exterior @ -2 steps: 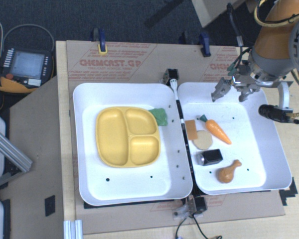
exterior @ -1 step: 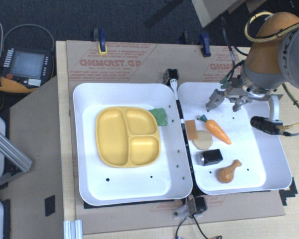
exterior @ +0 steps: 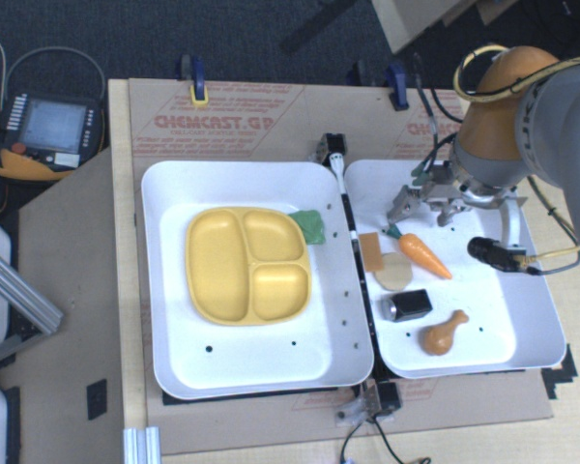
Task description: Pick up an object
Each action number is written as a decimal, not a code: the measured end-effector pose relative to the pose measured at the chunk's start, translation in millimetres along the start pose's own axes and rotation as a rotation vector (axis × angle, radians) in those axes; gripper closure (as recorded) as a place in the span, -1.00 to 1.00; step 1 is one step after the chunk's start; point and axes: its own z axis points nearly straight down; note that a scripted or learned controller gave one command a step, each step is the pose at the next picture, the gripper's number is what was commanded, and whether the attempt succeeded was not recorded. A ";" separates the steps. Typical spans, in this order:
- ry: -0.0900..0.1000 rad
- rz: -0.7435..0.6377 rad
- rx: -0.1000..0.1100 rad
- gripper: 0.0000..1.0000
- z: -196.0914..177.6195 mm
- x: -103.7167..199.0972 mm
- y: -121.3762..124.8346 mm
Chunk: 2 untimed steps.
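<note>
The carrot point(exterior: 425, 255) lies in the right bin point(exterior: 536, 341), in its upper middle, with its green stem end pointing up and left. The end effector point(exterior: 420, 204) hangs just above and beside that stem end; whether it touches the carrot cannot be told from this slant, and whether it is released or clenched cannot be told either. Nothing is seen grasped.

Judged from this layout, the step in hand is the approach: the arm point(exterior: 507, 114) is positioned over the bin but no object is lifted. The carrot is the nearest candidate.

Other items in the right bin: a tan block point(exterior: 370, 252) at the left wall, a pale round disc point(exterior: 395, 273) just beside the carrot's lower side, a black box point(exterior: 409, 304) below the disc, and a brown drumstick-shaped piece point(exterior: 443, 333) near the lower rim.

The next move calls for centring over the carrot's body, aligning across its narrow axis, descending, and closing without catching the adjacent disc.

The left bin point(exterior: 174, 356) carries a yellow divided plate point(exterior: 248, 264) with a green piece point(exterior: 310, 225) at its upper right corner.
</note>
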 end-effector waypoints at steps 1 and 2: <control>-0.002 0.001 -0.006 1.00 -13.2 -0.6 1.6; -0.004 0.001 -0.015 1.00 -76.6 -1.8 4.7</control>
